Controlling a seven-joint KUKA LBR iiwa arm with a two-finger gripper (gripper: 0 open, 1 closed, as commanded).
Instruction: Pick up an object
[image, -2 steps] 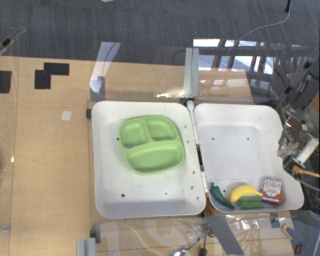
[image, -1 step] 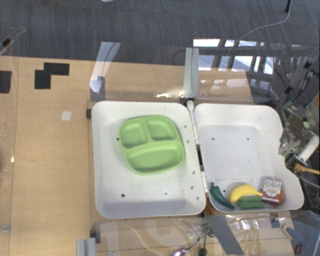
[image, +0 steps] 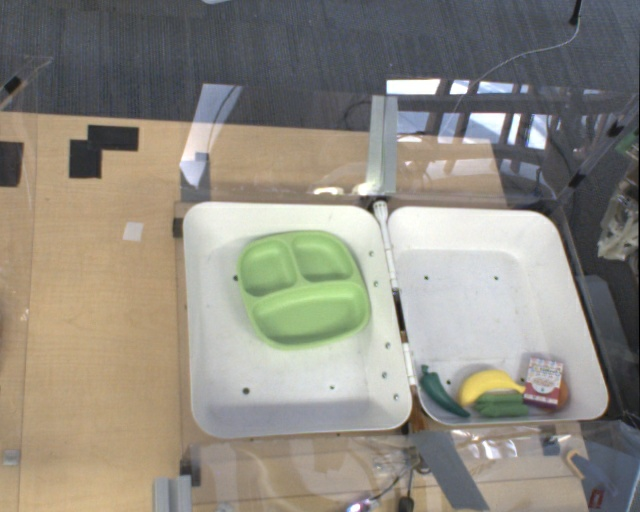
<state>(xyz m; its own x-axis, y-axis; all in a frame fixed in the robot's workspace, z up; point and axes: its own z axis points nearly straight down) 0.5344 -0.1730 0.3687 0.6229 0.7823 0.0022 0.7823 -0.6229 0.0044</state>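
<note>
Objects worth picking lie bunched in the near corner of the right bin (image: 500, 250): a yellow banana (image: 489, 383), a dark green pepper-like piece (image: 440, 391) to its left, a lighter green piece (image: 501, 403) tucked under the banana's front edge, and a small red and white carton (image: 544, 380) at the right end, with something orange (image: 561, 396) peeking out beside it that is too hidden to name. All of them crowd together against the bin's front wall, touching or nearly so. The left bin (image: 215, 390) carries a green divided plate (image: 303, 287), lying flat near its middle and well apart from the cluster. Both bins sit side by side on the wooden table (image: 90, 330). As for the gripper, I cannot tell how far open it is or whether it has hold of anything, and nothing among the objects looks lifted or disturbed. My reading is that the task stands at its very start: a target has yet to be chosen and approached. The next move likely calls for coming down over the right bin's near corner. The banana seems the easiest choice, since it sits on top and is rounded, but the tight packing and the close front wall leave little room, so a careful, centred descent would be needed to avoid nudging the neighbours.
</note>
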